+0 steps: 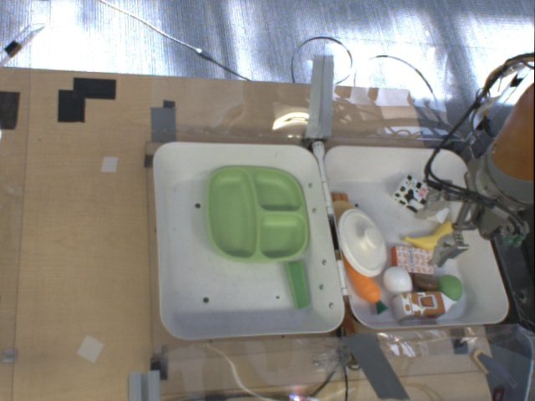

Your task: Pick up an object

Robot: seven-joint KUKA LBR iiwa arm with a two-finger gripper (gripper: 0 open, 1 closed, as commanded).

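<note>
My gripper (454, 232) hangs over the right side of the right bin (489, 307), reaching in from the right. It is open, its two fingers apart on either side of the right end of a yellow banana (428, 241). The banana lies on the bin floor. Close by are a black-and-white cube (410, 193), a small red-and-white carton (413, 258), a white egg (397, 280), a green ball (450, 287), an orange carrot (363, 285) and a white round lid (361, 241).
The left bin (180, 307) holds a green divided plate (255, 213) and a green stick-shaped piece (298, 282). A brown-and-white carton (418, 306) lies at the right bin's front. Black cables (443, 153) loop above the arm at the right.
</note>
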